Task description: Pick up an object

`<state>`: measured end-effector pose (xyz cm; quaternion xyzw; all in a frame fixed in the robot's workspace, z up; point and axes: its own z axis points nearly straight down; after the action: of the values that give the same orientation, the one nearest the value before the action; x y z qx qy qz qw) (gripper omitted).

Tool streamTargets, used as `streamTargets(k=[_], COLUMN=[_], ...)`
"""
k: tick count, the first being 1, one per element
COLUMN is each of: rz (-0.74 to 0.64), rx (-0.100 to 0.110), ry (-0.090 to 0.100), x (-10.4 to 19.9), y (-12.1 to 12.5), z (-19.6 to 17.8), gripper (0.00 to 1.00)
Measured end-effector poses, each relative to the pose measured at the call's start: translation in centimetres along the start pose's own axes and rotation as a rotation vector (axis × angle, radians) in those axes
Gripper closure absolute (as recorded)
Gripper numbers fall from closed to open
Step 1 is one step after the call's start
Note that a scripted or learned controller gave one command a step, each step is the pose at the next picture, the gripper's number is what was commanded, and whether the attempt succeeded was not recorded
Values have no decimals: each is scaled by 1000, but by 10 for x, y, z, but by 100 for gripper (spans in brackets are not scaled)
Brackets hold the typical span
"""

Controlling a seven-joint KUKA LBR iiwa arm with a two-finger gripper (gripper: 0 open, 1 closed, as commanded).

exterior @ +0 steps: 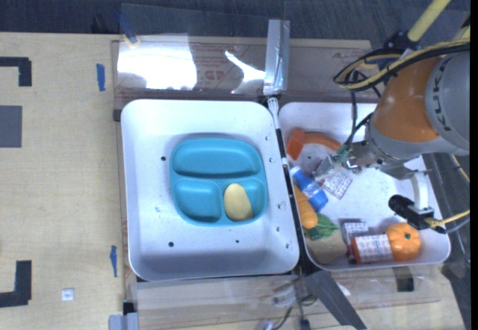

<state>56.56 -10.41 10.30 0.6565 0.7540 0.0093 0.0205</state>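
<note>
My gripper (pixel 334 164) hangs low over the upper middle of the right bin (pixel 441 250), reaching in from the right. Just left of it and above lies an orange object (pixel 305 142). A blue bottle (pixel 309 188) and a small white checkered packet (pixel 338 184) sit just below it. Nothing is visibly lifted by the gripper. Further down the bin lie a carrot (pixel 306 213) with a green leafy piece (pixel 323 228), a red can (pixel 368 246) and a small orange pumpkin-like fruit (pixel 405 240).
The left bin (pixel 146 194) holds a blue divided tray (pixel 216 175) with a yellow oval object (pixel 237 201) in its lower right compartment. A clear plastic sheet (pixel 194 60) and a metal post (pixel 276 56) stand behind the bins. Wooden bench (pixel 52 194) extends to the left.
</note>
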Motion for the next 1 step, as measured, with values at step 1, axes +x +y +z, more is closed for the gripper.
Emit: streamTargets(k=[1], rz=[-11], rx=[-3], ry=[0], x=[0], y=[-1], z=[0], gripper=[0])
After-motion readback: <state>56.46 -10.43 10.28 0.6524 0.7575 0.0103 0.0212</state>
